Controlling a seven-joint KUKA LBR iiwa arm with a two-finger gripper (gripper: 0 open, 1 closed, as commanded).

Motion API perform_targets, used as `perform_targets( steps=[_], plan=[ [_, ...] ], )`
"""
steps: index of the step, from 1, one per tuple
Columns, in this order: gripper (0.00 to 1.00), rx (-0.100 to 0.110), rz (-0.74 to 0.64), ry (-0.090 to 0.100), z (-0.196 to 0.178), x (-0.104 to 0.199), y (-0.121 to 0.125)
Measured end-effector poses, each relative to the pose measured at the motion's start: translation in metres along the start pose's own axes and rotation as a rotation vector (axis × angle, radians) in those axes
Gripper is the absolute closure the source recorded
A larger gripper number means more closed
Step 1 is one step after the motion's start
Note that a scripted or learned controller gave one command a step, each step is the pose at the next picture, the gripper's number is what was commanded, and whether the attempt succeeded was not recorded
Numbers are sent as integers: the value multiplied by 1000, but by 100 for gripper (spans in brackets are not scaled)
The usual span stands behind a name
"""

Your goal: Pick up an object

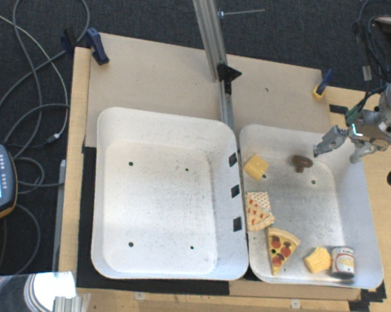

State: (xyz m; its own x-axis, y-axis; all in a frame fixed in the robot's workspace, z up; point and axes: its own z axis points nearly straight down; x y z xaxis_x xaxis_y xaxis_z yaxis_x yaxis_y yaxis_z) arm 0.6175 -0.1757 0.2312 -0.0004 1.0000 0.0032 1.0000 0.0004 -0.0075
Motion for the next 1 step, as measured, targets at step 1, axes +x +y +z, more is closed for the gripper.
perform_targets(
  steps=[1],
  plan=[
    [0, -5, -2, -2, -3, 0, 1]
  ],
)
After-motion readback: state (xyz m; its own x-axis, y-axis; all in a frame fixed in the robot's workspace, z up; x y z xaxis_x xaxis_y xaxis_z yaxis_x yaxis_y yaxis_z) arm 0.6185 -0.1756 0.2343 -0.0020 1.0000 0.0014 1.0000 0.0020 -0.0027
